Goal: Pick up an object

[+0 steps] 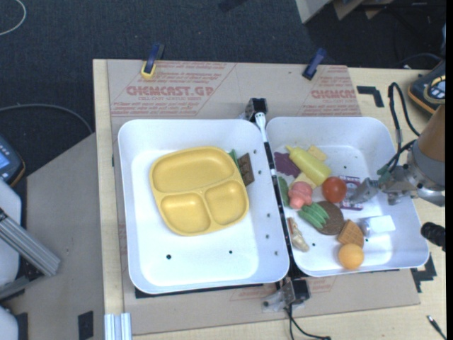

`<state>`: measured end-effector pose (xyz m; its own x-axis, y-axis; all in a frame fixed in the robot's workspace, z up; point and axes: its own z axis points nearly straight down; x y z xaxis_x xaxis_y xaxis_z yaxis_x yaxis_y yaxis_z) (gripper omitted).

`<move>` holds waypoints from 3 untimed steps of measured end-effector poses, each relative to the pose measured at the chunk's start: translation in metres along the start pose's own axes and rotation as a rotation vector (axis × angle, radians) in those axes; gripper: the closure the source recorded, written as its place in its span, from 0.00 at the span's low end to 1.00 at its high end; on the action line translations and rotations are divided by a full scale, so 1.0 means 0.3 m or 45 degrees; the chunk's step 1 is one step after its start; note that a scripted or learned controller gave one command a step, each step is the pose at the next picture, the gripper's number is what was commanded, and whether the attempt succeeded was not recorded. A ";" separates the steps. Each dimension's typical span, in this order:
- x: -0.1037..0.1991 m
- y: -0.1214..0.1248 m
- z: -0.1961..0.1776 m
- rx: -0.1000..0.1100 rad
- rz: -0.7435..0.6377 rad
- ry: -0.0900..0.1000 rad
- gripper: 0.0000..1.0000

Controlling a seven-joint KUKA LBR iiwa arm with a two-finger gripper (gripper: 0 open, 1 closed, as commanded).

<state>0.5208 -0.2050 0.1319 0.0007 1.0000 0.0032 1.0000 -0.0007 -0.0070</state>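
- Overhead, the camera view looks down at a slant on a bench [212,83] that carries two shallow white bins side by side.
- Left bin [141,261]: a yellow divided plate [198,188] with three compartments lies in its upper middle part; a small brown piece [245,168] sits touching the plate's right rim, near the wall shared with the other bin.
- Right bin [396,250]: toy food is heaped in its left half. A yellow bottle [308,163] lies tilted near the top, with a purple piece [285,164] just to its left.
- Below them sit a red tomato [334,188], a pink item [301,193] and a green and brown piece [324,217].
- Near the lower edge, an orange ball [351,257] rests just under a tan wedge [350,234]; a pale, spotted piece [297,236] lies along the shared wall.
- The gripper [368,188] reaches in from the right, low over the right bin, its tip just right of the tomato.
- Whether it is closed on anything I cannot tell; the tip is too small and blurred.
- Two clamps, one yellow [149,66] and one blue [313,64], sit on the bench's far edge.
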 end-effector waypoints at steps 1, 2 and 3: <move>0.003 -0.001 0.168 -0.002 -0.001 0.000 0.00; 0.000 0.003 0.122 -0.011 0.000 -0.005 1.00; 0.034 0.006 -0.048 -0.016 -0.003 -0.007 1.00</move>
<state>0.5228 -0.1948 0.1464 -0.0013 1.0000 -0.0025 1.0000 0.0014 0.0053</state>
